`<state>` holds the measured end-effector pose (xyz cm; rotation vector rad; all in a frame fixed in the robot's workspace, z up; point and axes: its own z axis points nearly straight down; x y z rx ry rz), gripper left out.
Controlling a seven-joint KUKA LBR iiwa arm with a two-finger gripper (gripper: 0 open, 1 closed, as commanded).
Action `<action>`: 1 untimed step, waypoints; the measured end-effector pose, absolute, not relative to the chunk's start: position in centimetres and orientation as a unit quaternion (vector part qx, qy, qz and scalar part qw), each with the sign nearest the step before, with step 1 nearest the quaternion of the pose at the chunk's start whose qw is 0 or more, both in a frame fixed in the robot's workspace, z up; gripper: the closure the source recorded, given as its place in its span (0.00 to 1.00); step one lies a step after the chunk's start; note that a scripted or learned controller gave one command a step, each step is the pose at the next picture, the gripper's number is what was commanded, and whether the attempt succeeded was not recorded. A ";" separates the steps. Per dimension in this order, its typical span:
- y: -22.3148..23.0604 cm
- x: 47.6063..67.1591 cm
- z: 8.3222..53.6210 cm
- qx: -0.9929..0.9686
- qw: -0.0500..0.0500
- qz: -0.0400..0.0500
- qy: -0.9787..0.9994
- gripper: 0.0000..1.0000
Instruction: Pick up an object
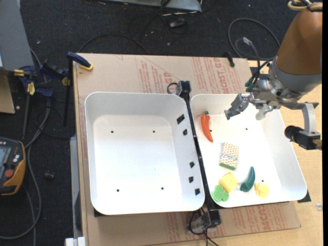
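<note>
The gripper [249, 106] hangs over the right bin [287, 152] with its jaws spread wide and nothing between them. An orange carrot-like toy [206, 127] lies just left of and below the jaws. Farther below sit a patterned box [229, 155], a teal pepper [248, 180] and what may be yellow blocks [228, 181].

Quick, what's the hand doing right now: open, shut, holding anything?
Hand: open, fingers spread, holding nothing, above the far end of the right bin.
</note>
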<state>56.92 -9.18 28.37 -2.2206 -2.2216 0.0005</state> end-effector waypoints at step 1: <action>-6.8 51.0 18.8 -0.707 0.004 0.003 -0.707 0.00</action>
